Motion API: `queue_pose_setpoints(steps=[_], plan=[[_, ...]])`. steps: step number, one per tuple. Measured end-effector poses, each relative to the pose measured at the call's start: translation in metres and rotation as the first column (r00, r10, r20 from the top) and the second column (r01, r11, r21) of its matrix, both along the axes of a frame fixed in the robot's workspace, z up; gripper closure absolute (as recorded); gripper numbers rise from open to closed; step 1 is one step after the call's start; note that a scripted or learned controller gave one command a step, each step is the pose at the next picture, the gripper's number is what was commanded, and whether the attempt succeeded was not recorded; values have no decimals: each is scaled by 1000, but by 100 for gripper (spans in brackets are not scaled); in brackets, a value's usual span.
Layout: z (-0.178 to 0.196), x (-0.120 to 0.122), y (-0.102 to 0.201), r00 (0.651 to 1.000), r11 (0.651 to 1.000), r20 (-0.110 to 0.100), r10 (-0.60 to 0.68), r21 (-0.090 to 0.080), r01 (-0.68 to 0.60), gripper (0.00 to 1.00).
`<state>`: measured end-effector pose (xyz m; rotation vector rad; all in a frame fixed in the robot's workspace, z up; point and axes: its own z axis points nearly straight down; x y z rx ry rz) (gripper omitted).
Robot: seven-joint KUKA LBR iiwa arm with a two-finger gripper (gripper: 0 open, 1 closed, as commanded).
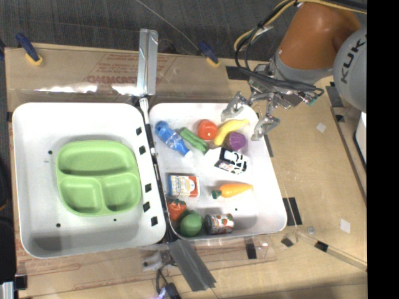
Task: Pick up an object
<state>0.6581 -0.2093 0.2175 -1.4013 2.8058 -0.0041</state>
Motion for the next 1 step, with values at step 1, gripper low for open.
queue_pose_setpoints(steps=[1], plan=[[-101,6,28,998,998,18,60,-7,-60,0]])
